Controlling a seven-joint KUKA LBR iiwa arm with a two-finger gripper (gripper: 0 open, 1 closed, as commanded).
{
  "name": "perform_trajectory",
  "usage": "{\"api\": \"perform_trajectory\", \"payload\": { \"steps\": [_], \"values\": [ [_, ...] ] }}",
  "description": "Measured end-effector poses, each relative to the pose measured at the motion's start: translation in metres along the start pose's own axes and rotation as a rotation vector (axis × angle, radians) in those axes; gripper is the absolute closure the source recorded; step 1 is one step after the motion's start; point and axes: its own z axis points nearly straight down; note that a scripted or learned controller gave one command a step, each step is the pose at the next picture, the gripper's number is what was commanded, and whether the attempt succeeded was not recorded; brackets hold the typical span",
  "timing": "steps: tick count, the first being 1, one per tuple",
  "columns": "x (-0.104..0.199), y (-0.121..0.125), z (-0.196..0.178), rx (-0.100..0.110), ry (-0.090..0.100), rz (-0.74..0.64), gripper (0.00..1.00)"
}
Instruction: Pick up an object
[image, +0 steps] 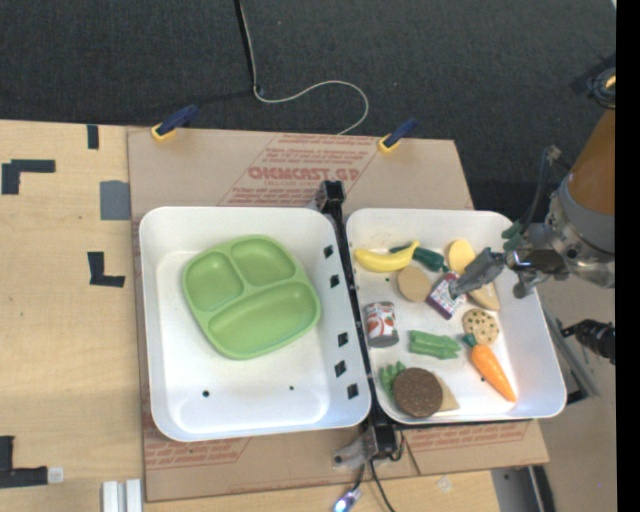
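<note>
The right bin (530, 400) holds several toy foods: a banana (378, 259), a yellow lemon (460, 252), a purple packet (442, 296), a red and white can (380, 323), a green bean pod (433, 345), a cookie (480, 325), a carrot (492, 370) and a brown patty (417, 392). My gripper (495, 284) hangs over the right side of this bin, just above the purple packet and a tan slice (488, 298). Its fingers stand apart, one grey finger (476, 271) slanting toward the packet, and nothing is held between them.
The left bin (165, 240) holds a green divided plate (250, 295). A black divider with clips (345, 300) runs between the bins. Both bins sit on cardboard (300, 170). A thin cable (300, 95) lies on the dark floor behind.
</note>
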Motion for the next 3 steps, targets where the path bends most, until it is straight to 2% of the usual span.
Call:
{"api": "perform_trajectory", "payload": {
  "steps": [1, 2, 3],
  "values": [
    [0.000, 0.001, -0.008, 0.001, 0.000, 0.000, 1.00],
    [0.095, -0.002, -0.097, -0.005, 0.000, -0.004, 1.00],
    [0.172, -0.005, -0.099, -0.001, 0.000, -0.005, 1.00]
  ]
}}
